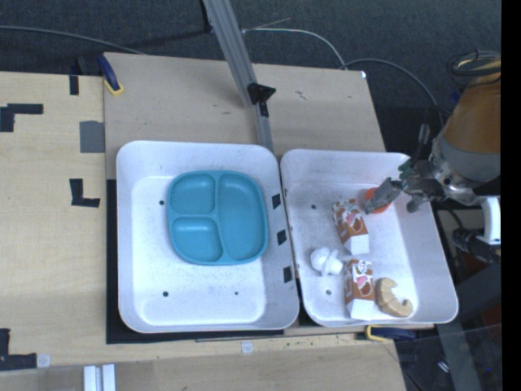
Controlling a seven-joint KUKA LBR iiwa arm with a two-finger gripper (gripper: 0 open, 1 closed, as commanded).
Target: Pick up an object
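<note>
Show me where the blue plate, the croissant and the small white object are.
blue plate (217,217): camera view, on the ridge where its compartments meet.
croissant (394,297): camera view, middle of its brown crust.
small white object (326,260): camera view, its center.

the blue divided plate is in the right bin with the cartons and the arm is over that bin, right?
Not quite. In the camera view the blue divided plate lies in the left bin, alone. The two cartons lie in the right bin, and the gripper is over that right bin.
</note>
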